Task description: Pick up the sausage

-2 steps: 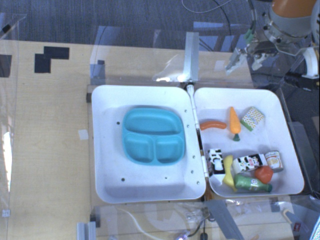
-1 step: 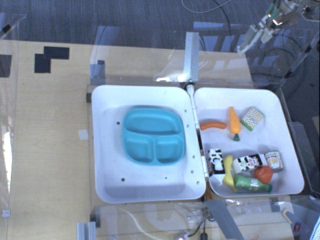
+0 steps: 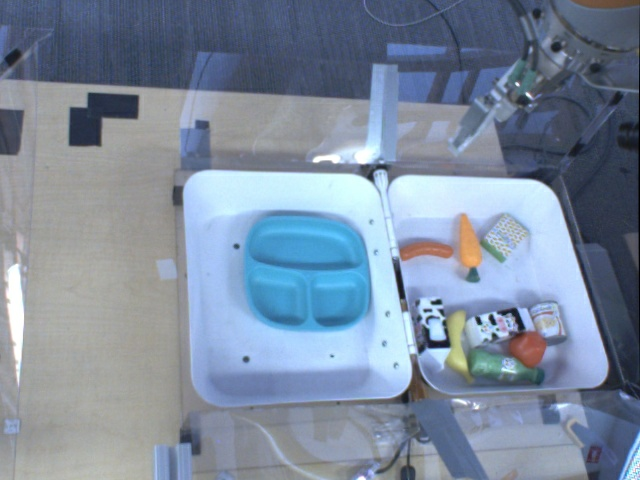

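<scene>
The sausage [image 3: 425, 251], a short orange-red link, lies flat in the right bin [image 3: 560, 218] near its left wall. An orange carrot [image 3: 468, 242] sits just to its right without touching it. My gripper [image 3: 468, 138] hangs beyond the bin's back edge, above the bench, well up and to the right of the sausage. It points down toward the left, and nothing shows in it.
The left bin [image 3: 215, 218] holds a blue divided plate [image 3: 308, 271]. The right bin also holds a green-checked box [image 3: 505, 237], a black-and-white carton [image 3: 430, 323], a banana [image 3: 456, 343], a second carton [image 3: 500, 323], a can [image 3: 547, 320], a red fruit [image 3: 528, 348] and a green bottle [image 3: 505, 368].
</scene>
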`<state>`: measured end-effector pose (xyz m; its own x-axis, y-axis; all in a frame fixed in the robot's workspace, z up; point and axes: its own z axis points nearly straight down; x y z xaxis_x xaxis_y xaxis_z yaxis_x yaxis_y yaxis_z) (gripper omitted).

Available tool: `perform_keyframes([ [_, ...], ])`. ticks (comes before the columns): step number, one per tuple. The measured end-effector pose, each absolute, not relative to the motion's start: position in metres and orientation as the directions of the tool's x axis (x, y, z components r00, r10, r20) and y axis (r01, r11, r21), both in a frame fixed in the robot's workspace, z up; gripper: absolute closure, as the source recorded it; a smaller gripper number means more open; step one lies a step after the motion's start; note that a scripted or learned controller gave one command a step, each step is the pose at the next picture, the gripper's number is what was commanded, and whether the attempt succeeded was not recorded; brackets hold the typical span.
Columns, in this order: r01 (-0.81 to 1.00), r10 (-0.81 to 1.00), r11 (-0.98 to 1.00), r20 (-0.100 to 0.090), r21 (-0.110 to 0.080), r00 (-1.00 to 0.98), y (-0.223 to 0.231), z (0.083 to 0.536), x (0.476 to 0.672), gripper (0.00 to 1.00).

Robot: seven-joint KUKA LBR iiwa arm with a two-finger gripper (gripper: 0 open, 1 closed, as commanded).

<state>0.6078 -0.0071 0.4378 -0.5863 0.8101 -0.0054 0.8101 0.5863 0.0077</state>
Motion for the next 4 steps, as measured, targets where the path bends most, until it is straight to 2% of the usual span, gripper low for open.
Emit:
perform_keyframes([
  [1, 0.662, 0.662, 0.749, -0.006, 0.007, -0.749, 0.036, 0.437, 0.566, 0.00],
  [2, 0.698, 0.698, 0.716, -0.004, 0.006, -0.716, 0.053, 0.389, 0.488, 0.00],
  [3, 0.696, 0.696, 0.718, -0.010, 0.013, -0.718, 0.053, 0.401, 0.489, 1.00],
  [4, 0.553, 0.553, 0.833, -0.006, 0.005, -0.833, 0.035, 0.301, 0.531, 1.00],
])
